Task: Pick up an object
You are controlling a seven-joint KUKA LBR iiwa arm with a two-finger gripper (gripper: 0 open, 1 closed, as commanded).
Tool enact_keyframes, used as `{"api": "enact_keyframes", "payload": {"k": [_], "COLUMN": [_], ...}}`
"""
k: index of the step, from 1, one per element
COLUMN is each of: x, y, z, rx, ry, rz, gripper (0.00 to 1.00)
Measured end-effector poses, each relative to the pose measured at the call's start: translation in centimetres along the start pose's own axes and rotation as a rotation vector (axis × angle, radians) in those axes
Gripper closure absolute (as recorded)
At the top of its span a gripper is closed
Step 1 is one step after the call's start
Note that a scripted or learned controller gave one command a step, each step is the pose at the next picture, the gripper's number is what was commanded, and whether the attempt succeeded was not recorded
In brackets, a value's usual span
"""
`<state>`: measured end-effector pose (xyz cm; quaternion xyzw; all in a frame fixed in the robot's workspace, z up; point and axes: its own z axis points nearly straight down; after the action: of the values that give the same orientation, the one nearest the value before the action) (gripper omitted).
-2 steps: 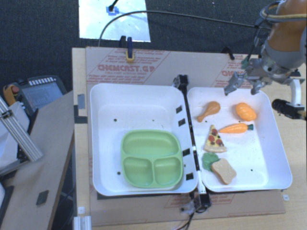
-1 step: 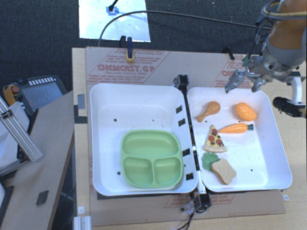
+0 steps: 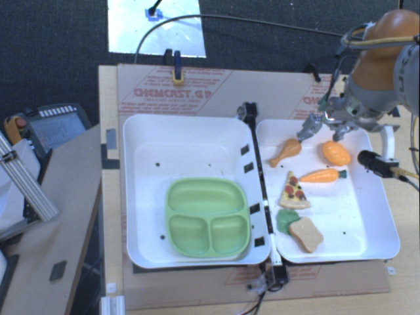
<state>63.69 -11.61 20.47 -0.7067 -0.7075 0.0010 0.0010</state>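
Observation:
My gripper (image 3: 323,130) hangs open over the far part of the right bin (image 3: 374,235), with nothing between its fingers. Just below its left finger lies a toy chicken drumstick (image 3: 287,151). An orange fruit (image 3: 336,153) sits below the right finger. Nearer the front lie a toy carrot (image 3: 321,175), a pizza slice (image 3: 294,191), a green vegetable piece (image 3: 285,220) and a slice of bread (image 3: 306,234).
The left bin (image 3: 141,176) holds a green divided plate (image 3: 207,217). A black divider (image 3: 257,176) runs between the two bins. A teach pendant (image 3: 56,130) lies on the side table at the left.

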Motion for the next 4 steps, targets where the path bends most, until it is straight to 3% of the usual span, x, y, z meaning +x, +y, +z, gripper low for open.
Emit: {"api": "enact_keyframes", "payload": {"k": [2, 3, 4], "x": [0.4, 0.3, 0.8], "y": [-0.8, -0.7, -0.5], "z": [10.1, 8.8, 4.3], "rx": [-0.002, -0.007, -0.008], "ry": [0.000, -0.001, -0.001], "rz": [0.000, 0.000, -0.003], "gripper": [0.00, 1.00, 1.00]}}
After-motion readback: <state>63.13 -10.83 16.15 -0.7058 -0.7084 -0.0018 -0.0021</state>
